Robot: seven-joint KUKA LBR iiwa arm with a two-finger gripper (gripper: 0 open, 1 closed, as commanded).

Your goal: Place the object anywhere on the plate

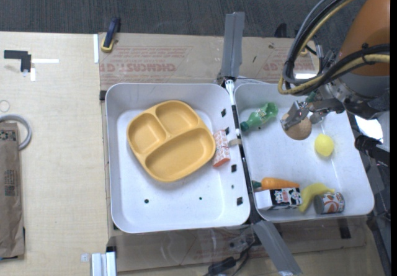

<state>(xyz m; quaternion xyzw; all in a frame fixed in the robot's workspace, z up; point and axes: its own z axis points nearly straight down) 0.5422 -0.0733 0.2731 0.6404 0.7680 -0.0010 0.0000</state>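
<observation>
A yellow divided plate point(170, 139) lies in the left bin point(180, 209), toward its back. My gripper point(299, 117) hangs over the back of the right bin point(347, 172), reaching in from the right. A brown rounded object point(298, 129) sits between its fingertips, and the fingers are closed on its top. The object is well to the right of the plate, across the wall between the bins.
An orange-red packet point(222, 147) lies just right of the plate. The right bin also holds a green toy point(260, 116), a yellow lemon point(324, 145), a carrot point(279, 183), a small carton point(279, 198), a banana point(312, 193) and a can point(329, 203).
</observation>
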